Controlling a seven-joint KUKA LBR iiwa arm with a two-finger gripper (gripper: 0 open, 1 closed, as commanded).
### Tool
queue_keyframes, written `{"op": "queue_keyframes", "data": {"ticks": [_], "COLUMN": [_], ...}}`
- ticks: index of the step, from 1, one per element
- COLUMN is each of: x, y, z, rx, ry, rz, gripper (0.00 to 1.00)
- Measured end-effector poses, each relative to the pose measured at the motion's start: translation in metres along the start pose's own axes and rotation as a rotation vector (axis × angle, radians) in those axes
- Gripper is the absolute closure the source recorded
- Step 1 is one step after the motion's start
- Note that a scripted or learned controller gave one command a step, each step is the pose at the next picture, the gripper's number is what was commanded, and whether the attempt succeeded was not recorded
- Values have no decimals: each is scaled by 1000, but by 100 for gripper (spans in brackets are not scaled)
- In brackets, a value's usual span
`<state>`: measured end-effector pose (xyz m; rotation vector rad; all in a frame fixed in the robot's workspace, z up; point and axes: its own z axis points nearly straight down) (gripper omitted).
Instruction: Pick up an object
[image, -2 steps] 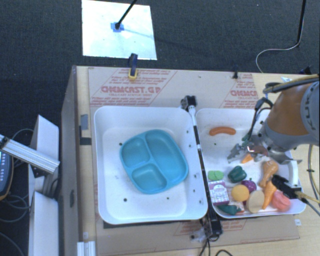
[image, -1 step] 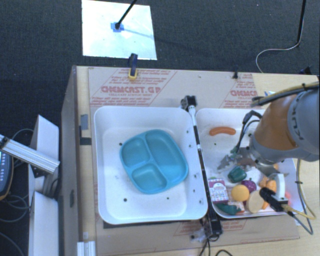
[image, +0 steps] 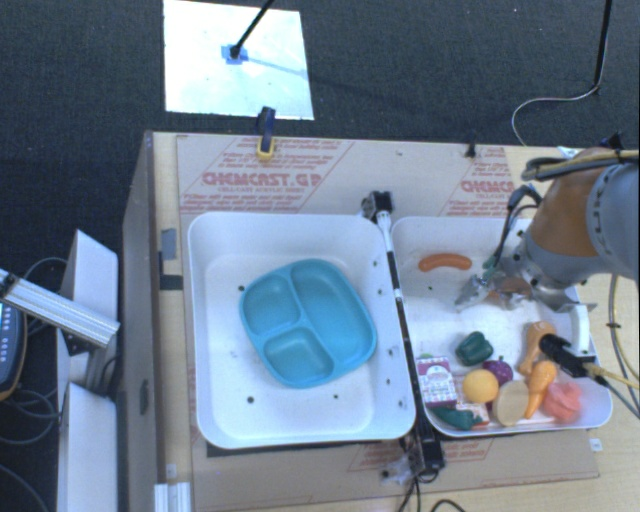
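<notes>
End effector (image: 478, 290) low inside the right bin (image: 440, 232), near its middle, hanging from the grey arm (image: 590, 225) entering from the right. Spread not readable at this size: too small and dark to call wide or narrow, and nothing visibly caught in it. Poised over a bare patch of bin floor, just near of the toy sausage (image: 444, 262) lying by the far wall.

Most candidate objects crowded into the near right corner: green pepper (image: 474, 347), yellow lemon-like ball (image: 480, 385), purple piece (image: 499, 371) behind it, small pink-and-white carton (image: 436, 380) to the left, orange carrot shape (image: 540, 385), pink item (image: 564, 399) at the corner. Packed touching one another, probably because loose toys slide and settle against the walls, leaving little room for a clean grasp there.

Sausage well apart from the pile, so likely the easier target; pepper also fairly free at the pile's far edge.

Left bin (image: 230, 240) carrying a blue divided plate (image: 307, 321), tilted diagonally. Both bins side by side on the desk (image: 330, 165), clipped at the shared edge.

Judged stage: approach only, no pick made yet.
</notes>
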<state>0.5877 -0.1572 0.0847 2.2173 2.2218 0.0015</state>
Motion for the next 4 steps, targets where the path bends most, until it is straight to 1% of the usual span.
{"op": "queue_keyframes", "data": {"ticks": [1, 2, 3, 4], "x": [36, 40, 41, 92], "y": [-33, -68, -66, -16], "z": [0, 0, -11, -101], "rx": [2, 2, -2, -1], "ry": [1, 1, 1, 2], "rz": [-1, 1, 0, -2], "gripper": [0, 0, 100, 100]}}
